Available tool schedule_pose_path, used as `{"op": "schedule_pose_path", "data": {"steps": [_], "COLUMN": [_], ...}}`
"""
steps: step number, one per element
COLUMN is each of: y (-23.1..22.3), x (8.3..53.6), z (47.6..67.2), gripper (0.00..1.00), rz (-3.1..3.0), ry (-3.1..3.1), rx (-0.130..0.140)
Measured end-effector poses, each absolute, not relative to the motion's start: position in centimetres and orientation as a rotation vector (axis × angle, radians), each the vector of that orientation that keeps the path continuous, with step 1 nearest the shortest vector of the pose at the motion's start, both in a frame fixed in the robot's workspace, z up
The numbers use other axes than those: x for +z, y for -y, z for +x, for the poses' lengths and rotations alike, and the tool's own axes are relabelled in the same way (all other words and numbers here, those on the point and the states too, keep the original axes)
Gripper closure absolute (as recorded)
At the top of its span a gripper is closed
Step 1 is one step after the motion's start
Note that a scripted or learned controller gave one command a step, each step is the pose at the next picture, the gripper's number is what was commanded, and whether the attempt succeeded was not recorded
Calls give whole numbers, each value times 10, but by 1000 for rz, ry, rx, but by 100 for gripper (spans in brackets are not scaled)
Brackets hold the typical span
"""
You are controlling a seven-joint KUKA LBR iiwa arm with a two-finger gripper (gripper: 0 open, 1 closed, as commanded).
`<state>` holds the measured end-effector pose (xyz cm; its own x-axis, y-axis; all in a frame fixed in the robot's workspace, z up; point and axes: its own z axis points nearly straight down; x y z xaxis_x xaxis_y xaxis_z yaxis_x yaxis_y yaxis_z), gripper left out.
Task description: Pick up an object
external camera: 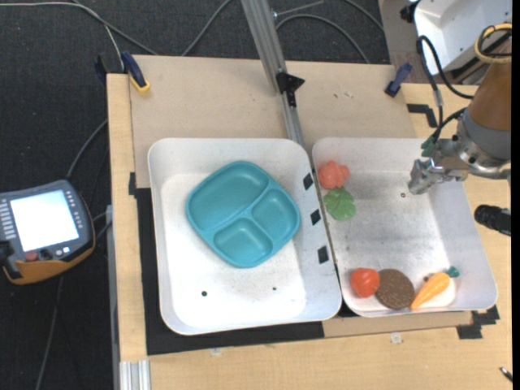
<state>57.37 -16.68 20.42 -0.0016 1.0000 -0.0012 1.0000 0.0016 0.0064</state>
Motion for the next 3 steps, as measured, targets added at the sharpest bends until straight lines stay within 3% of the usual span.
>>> {"op": "schedule_pose_path", "data": {"steps": [1, 3], "y": [167, 52], "x": [226, 228], "z": [575, 611], "gripper": [100, 100], "rz": [2217, 2212], "ry": [-2220, -2229], "rx": [4, 6]}}
